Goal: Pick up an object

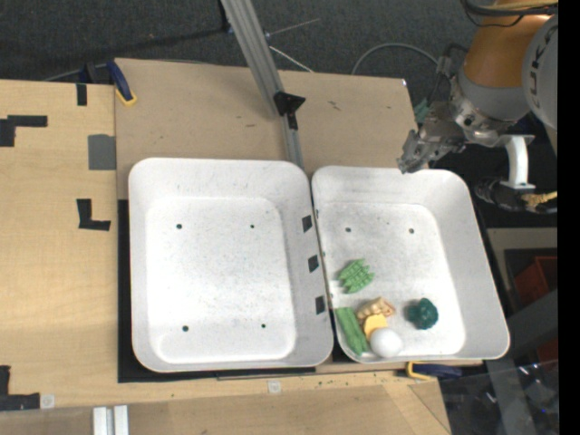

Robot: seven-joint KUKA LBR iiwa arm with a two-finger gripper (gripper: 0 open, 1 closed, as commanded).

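The right bin (pixel 453 207) holds a few small objects near its front. A light green ridged piece (pixel 355 275) lies left of centre. A dark green round object (pixel 420 314) sits to the right. At the front wall lie a green stick (pixel 351 330), a yellow-tan toy (pixel 373 313) and a white ball (pixel 386 342), close together. My gripper (pixel 412 157) hangs above the bin's back rim, far from the objects, with nothing visible in it.
The left bin (pixel 145 243) sits beside the right one. A slanted metal pole (pixel 258 48) runs from the top down to the gap between the bins. Cables (pixel 512 193) lie right of the bench.
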